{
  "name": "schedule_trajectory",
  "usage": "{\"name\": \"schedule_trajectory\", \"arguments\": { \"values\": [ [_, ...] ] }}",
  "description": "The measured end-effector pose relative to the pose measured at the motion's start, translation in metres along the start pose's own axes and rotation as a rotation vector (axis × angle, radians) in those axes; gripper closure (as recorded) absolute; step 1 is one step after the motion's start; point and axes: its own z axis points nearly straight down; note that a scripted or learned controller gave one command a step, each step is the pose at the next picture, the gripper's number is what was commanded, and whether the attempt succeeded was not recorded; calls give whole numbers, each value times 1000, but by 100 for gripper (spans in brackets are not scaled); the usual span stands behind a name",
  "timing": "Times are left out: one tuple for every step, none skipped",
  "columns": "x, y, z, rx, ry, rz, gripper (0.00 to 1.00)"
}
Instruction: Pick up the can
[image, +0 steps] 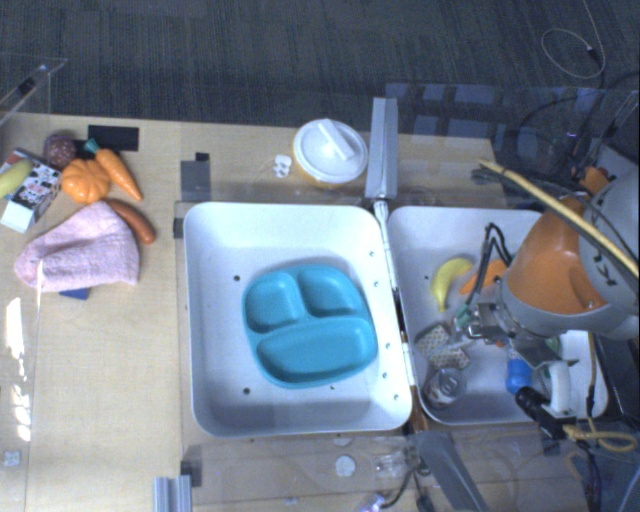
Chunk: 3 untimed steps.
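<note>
Claw (478, 325) sits low in the right bin (412, 250), and I can't tell how it's set. The can (444, 385) stands upright just below it, near the bin's front corner, untouched. Banana (450, 280) lies behind. Blue divided plate (310, 325) fills the left bin (215, 300).

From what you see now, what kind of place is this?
Probably a robotics lab bench for grasping trials: two white bins, toy food such as a banana and carrot, and a grey-and-orange arm.
</note>
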Motion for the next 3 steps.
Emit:
{"name": "schedule_trajectory", "arguments": {
  "values": [
    [20,63,-75,34,-2,462,100],
    [20,63,-75,35,-2,462,0],
    [67,-5,-77,35,0,403,0]
  ]
}}
